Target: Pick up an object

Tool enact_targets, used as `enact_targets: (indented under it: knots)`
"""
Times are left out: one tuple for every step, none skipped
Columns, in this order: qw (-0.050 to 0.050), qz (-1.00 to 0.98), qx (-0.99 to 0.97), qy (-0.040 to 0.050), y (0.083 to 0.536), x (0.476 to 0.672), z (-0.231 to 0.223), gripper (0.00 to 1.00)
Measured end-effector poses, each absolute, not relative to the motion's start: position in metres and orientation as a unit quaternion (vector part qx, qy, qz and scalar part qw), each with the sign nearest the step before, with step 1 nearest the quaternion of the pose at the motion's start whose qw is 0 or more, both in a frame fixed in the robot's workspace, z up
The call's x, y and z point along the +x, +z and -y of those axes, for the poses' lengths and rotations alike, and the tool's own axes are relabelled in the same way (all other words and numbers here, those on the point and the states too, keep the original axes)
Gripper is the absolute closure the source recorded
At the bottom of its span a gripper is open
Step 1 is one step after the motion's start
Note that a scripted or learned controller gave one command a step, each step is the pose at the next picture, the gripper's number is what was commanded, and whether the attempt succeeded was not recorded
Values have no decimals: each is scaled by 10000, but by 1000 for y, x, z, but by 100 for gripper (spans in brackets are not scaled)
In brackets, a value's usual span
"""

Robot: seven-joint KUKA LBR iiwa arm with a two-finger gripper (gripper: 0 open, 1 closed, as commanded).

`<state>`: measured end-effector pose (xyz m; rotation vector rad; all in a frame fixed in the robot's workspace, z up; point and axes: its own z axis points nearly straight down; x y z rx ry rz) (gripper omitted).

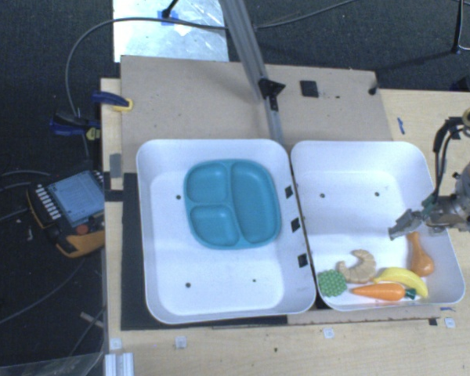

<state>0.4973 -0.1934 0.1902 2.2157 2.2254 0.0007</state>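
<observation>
fingers: gripper tips sit low over the right bin's right side; can't tell if they're apart or together, too small and dark
near edge, right bin: carrot lies along the near wall, banana touching just behind it, broccoli at the near-left corner
croissant: tan piece, just behind broccoli, touching banana's left end
orange drumstick-like toy: by the right wall, just below the gripper tips; contact unclear, shape hard to read
arm: enters from right edge, mostly cut off; orange band barely visible
left bin: blue divided plate in its far half, three compartments
far: cardboard sheet under the bins' far edges, metal pole running up out of frame
</observation>
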Motion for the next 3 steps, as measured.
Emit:
enact_targets:
  knots:
    - [-16,-7075,7067,-8,127,497,193,0]
    - [21,-7074,7068,19,87,500,193,0]
    - [59,-7073,7069,35,100,502,194,100]
